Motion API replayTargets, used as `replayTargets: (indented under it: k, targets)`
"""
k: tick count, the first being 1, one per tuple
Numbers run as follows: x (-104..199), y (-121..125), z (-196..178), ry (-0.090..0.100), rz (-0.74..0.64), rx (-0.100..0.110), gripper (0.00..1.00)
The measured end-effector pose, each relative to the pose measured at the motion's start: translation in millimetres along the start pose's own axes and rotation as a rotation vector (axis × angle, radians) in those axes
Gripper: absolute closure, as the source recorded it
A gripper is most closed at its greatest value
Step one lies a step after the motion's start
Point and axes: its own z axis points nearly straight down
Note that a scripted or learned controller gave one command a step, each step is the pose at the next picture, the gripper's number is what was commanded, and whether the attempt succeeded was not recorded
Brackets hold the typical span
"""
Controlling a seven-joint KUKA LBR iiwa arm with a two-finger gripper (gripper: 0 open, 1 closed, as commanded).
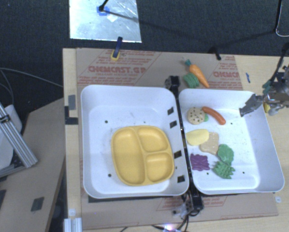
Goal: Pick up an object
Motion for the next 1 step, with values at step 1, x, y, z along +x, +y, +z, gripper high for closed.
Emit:
replayTargets:
  k: [1]
  targets:
    - [-5.9, -47.9, 111.8, 0.003, 0.004, 0.011, 0.0]
